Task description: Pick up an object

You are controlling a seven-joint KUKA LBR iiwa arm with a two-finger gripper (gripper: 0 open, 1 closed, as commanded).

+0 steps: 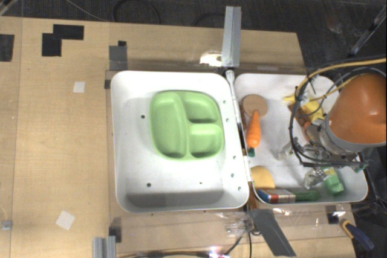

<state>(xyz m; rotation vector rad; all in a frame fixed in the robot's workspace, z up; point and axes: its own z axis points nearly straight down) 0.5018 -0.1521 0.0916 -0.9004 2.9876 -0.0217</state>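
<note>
The right bin [273,83] holds several small things. An orange carrot [253,130] lies near its left wall, just below a brown round piece [254,104]. A tan wedge [262,177] sits at the front left, and a red and green marker [291,196] lies along the front wall. A small green block [335,185] is at the front right. My gripper [317,176] hangs low over the bin's right front part, close to the green block, under the orange band [360,109] and a tangle of cables. A yellow item [308,107] is partly hidden behind those cables.
The left bin [127,190] holds a green divided plate [184,124] in its middle. A grey metal post [231,39] stands behind the seam between the bins. Bare wooden bench [54,148] stretches to the left.
</note>
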